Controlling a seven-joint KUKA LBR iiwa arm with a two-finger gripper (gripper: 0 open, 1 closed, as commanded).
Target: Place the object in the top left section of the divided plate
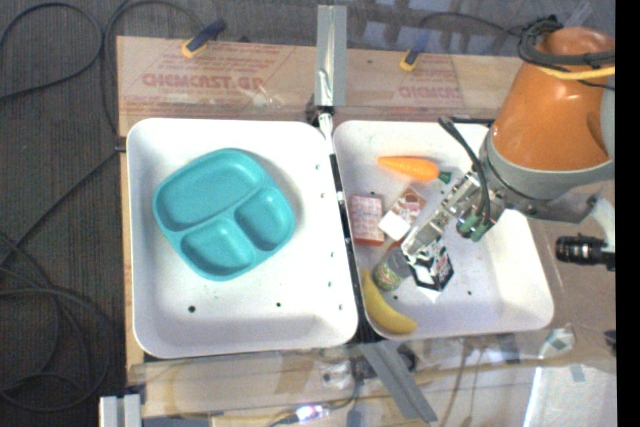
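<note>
The teal divided plate (pixel 161 204) lies in the left bin (pixel 150 315), with one large section toward the upper left and two smaller ones at the lower right; all three hold nothing. My gripper (pixel 415 245) hangs low in the right bin (pixel 520 300), pointing down-left over a cluster of items. Just below it are a small green-topped jar (pixel 388 275) and a black-and-white packet (pixel 436 271). An orange carrot (pixel 408 168) lies at the back of this bin, a pink box (pixel 366 218) by its left wall, and a yellow banana (pixel 386 311) at its front-left corner.
A small red-and-white item (pixel 408 206) sits between the carrot and the gripper. The raised divider (pixel 343 225) between the two bins runs front to back. The arm's orange band (pixel 560 110) looms over the right bin's far right side.
</note>
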